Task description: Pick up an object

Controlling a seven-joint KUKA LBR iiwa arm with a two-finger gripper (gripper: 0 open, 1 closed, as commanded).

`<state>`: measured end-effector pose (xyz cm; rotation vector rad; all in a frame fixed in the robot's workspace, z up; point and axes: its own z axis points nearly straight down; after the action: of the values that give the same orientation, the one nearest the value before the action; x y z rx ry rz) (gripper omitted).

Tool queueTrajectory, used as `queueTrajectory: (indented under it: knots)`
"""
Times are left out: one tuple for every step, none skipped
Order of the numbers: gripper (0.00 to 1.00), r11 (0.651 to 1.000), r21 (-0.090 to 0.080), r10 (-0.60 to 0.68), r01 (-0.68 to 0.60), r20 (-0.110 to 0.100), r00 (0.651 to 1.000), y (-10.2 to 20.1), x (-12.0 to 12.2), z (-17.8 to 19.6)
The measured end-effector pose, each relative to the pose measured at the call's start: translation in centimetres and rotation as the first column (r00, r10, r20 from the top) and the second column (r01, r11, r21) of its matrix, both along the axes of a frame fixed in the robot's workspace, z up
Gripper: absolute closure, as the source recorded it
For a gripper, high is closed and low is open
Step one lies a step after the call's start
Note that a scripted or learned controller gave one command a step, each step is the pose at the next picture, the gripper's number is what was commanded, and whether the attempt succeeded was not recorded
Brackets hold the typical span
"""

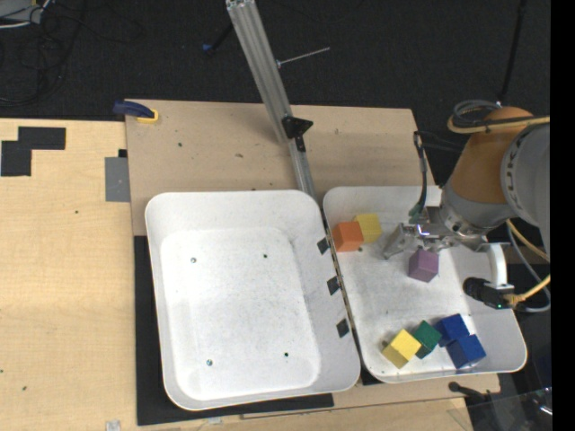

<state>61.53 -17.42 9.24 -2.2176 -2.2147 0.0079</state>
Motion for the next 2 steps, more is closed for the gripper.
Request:
queueTrajectory:
  knots:
    - [0.0, 1.0, -0.001, -0.002, 0.002, 0.005, 1.0, 0.0, 0.0, -0.2]
    - [1.0, 1.0, -0.001, -0.007, 0.007, 0.005, 1.0, -0.1, 0.0, 0.8]
